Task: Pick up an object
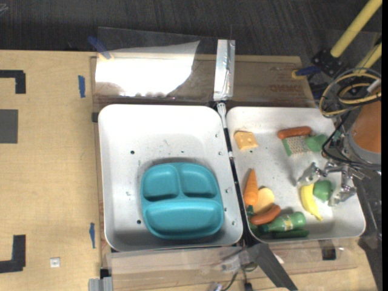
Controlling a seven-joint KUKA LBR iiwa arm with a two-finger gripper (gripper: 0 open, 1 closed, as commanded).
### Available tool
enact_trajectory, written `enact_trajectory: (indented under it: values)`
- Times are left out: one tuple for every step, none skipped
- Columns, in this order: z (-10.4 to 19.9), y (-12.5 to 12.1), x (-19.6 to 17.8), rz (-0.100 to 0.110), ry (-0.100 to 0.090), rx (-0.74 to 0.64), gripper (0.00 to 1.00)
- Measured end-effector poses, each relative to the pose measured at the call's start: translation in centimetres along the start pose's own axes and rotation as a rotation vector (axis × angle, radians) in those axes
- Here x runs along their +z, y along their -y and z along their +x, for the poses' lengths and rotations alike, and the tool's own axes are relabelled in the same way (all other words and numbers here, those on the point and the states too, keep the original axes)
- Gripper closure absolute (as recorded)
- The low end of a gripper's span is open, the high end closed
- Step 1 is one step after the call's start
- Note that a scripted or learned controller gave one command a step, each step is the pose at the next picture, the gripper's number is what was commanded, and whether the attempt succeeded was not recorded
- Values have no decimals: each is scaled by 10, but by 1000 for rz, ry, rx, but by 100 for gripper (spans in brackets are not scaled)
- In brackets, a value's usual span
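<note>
Pincer (327, 185) open astride green toy (323, 190), banana (310, 201) beside

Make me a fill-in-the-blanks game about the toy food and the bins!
1. The blue tray sits in the ____ bin.
2. The carrot is coloured ____.
3. The end effector hangs over the ____ bin.
4. The banana is coloured ____.

Missing words: left; orange; right; yellow
</note>
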State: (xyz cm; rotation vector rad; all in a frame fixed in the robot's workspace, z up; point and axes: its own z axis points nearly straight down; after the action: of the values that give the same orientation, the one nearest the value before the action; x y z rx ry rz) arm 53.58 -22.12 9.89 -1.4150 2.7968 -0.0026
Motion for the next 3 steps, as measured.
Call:
enact_trajectory:
  values:
    - [12,-37,9,7,1,107,0]
    - [26,-35,10,8,3,-21,0]
    - [-8,-70,9,7,0,-129,0]
